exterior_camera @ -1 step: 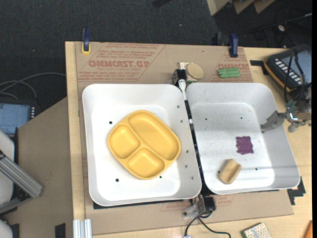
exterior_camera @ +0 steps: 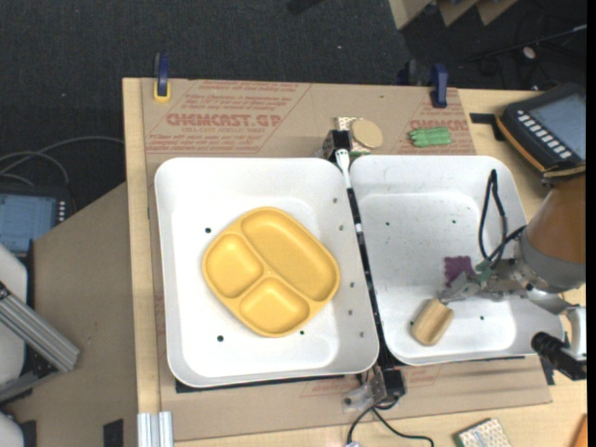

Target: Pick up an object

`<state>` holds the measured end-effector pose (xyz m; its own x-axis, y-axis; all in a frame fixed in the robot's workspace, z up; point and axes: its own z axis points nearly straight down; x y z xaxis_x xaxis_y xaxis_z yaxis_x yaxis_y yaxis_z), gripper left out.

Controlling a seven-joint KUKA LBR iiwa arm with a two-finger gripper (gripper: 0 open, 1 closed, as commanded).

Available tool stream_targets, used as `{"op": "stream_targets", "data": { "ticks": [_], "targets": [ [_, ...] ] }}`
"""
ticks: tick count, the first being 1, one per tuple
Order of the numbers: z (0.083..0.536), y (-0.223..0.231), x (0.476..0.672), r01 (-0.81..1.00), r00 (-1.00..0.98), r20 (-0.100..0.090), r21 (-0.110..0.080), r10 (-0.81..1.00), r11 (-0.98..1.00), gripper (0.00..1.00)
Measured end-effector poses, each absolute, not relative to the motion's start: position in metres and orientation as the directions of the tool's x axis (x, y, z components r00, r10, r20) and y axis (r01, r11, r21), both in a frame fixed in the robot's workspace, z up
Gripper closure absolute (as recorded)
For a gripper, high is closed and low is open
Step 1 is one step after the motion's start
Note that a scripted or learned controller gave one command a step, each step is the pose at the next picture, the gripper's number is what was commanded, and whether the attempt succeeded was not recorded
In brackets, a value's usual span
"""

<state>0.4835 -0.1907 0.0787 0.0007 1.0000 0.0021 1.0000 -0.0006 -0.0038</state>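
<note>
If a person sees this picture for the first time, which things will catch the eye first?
First the yellow divided plate, lying in the middle of the left bin. Then the arm's hand, low in the right bin, between a small purple object and a tan block.

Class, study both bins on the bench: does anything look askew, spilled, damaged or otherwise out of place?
Nothing is spilled or broken. The yellow divided plate lies turned at an angle in the left bin, not square to its walls. In the right bin, the tan block lies tilted near the gripper, beside a small purple piece.
</note>
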Motion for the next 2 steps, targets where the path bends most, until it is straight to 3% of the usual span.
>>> {"op": "stream_targets", "data": {
  "ticks": [1, 2],
  "targets": [
    [0.085, -0.142, 0.532, 1.000, -0.007, 0.000, 0.005, 1.000, 0.007, 0.00],
    [0.095, -0.147, 0.530, 1.000, 0.000, -0.004, 0.006, 1.000, 0.000, 1.00]
  ]
}}
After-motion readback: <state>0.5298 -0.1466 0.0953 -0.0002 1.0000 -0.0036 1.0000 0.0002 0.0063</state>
